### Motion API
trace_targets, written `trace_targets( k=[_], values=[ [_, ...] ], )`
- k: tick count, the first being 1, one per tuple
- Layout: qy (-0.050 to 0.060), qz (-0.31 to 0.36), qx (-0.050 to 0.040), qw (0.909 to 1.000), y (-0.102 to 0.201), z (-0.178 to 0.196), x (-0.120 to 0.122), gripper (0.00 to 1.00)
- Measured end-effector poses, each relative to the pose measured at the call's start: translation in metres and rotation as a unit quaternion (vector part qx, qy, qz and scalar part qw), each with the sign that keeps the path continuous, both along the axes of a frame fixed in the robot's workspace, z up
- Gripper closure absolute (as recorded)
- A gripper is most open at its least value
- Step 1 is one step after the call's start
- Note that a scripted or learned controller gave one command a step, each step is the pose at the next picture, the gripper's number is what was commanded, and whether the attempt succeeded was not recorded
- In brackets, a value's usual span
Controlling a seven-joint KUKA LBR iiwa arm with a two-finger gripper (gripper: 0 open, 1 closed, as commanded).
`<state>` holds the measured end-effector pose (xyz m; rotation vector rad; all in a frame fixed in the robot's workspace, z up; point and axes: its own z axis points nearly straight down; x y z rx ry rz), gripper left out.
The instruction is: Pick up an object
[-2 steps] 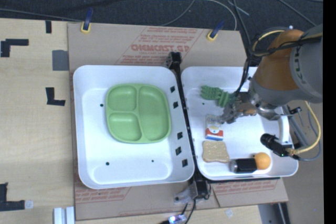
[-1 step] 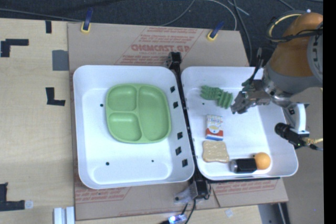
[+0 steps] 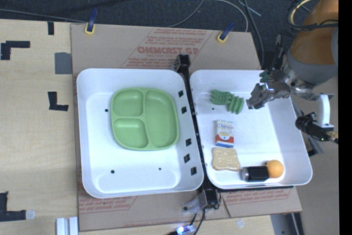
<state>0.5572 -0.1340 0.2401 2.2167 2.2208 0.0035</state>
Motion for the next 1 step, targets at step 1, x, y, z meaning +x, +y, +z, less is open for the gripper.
trace_targets(
  k=[1],
  values=[
    [0.0, 0.0, -0.0002, 1.0, 0.0, 0.0532, 0.0011, 1.0]
  ],
)
